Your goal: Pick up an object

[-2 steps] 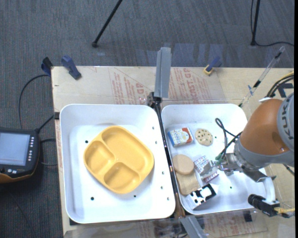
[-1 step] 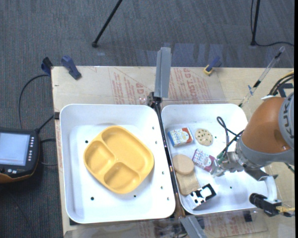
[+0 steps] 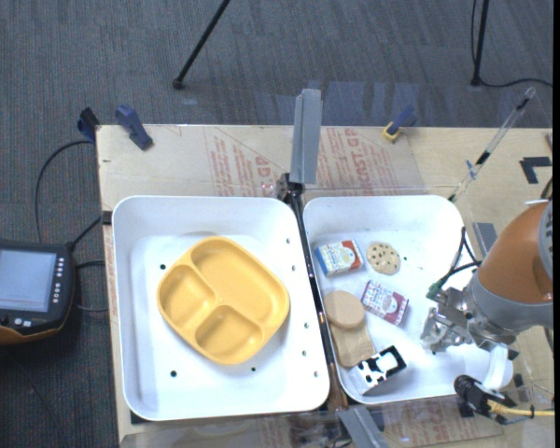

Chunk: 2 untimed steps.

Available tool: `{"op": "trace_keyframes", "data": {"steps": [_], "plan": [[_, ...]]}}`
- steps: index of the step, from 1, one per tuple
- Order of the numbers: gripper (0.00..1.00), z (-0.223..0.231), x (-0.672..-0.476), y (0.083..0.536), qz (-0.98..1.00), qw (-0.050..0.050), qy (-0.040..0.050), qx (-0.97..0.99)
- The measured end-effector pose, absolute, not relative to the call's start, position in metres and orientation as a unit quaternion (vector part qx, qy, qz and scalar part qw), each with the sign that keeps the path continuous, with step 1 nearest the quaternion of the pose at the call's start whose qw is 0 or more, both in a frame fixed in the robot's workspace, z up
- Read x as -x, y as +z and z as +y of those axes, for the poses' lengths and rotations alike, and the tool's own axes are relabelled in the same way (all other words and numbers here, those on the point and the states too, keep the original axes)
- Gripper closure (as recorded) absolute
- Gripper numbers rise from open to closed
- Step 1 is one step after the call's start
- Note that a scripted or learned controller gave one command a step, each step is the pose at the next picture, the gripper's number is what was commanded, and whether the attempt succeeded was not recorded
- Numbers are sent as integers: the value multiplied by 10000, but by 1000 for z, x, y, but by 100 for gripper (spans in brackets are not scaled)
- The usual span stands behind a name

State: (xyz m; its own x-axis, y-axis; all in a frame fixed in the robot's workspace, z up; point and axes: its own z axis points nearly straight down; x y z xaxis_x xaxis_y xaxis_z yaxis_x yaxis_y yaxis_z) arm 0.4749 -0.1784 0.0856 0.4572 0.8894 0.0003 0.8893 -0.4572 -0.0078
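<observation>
A smooth yellow plastic tray (image 3: 223, 299) with three rounded compartments sat in the left bin (image 3: 135, 241). In the right bin (image 3: 429, 215) lay a flat round cookie (image 3: 384, 257), two small printed cartons, one bluish (image 3: 339, 257) and one purplish (image 3: 385, 302), a tan bread-like piece (image 3: 347, 323), and a black-and-white block (image 3: 382, 366). The gripper (image 3: 445, 329) hung over the bin's right side, just beside the purplish carton and apart from it. Whether it was clenched or released, I could not tell.
</observation>
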Motion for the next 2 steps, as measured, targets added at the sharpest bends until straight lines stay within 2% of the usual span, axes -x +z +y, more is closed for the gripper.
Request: {"op": "trace_keyframes", "data": {"steps": [1,2], "plan": [[100,-205,-512,86,-4616,23,16,8871],[100,-205,-511,95,-4619,45,29,8869]]}}
